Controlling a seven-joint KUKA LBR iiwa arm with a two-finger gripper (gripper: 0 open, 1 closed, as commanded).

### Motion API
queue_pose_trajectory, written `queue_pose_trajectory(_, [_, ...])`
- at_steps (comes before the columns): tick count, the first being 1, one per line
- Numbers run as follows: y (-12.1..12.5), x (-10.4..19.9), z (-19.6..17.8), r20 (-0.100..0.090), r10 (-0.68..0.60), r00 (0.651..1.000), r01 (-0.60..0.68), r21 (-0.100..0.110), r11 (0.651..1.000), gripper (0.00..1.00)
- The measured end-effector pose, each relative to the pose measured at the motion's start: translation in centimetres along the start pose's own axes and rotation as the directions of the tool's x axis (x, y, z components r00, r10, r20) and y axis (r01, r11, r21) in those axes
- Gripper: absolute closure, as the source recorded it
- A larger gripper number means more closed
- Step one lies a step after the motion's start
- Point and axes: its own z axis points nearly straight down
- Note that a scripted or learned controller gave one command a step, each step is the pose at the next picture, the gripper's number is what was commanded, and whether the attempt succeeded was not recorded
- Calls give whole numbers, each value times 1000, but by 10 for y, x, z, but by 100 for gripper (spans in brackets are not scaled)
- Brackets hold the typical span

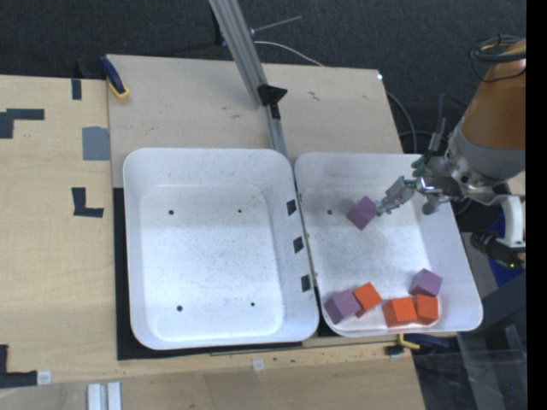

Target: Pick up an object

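Front cluster: five small matte blocks sit along the near edge of the right bin (444,229): a purple cube (343,304) touching an orange cube (367,296), then two orange blocks (400,312) (426,308) pressed together, with another purple cube (426,282) just behind them.
Lone block: a purple cube (362,213) lies tilted in the middle of the right bin, well apart from the cluster.
Pincer (392,199): metal-grey, angled down just beside the lone purple cube; whether its fingers stand wide or narrow, I cannot tell.
Arm: an orange band (500,101) above a grey wrist.
Left bin (171,169): white, shallow, rounded corners, speckled with dark flecks.
Worktop (51,254): pale wood grain with dark tape patches.
Writing: none legible.
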Motion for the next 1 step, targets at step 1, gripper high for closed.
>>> queue_pose_trajectory(1, [51, 3, 154, 0, 0, 1000, 0, 7, 1000, 0])
